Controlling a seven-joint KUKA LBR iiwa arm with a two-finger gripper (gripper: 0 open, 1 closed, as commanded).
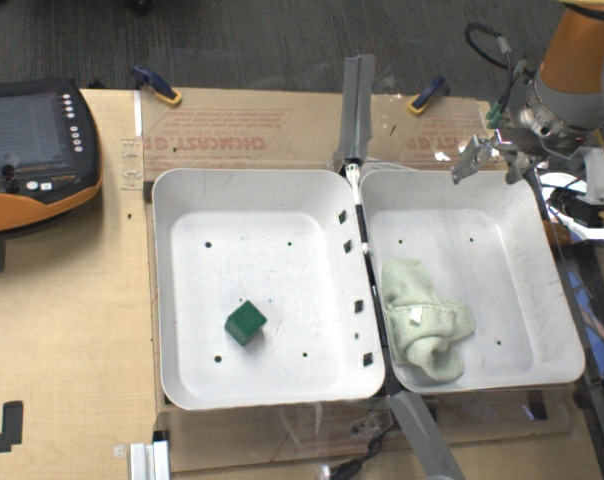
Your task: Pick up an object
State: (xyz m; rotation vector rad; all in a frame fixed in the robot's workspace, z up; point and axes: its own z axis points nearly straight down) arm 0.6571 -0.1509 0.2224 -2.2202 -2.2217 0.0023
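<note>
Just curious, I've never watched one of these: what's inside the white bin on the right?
A crumpled pale green cloth lies in the right bin, near its front left corner, against the divider. The rest shows bare white floor. Whether anything lies beneath the cloth cannot be seen, because its folds cover that spot.

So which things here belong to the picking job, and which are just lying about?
Job:
- green block, left bin
- crumpled towel, right bin
- gripper, above the right bin's far edge

Lying about:
- control tablet
- two clamps
- cardboard sheet
</note>
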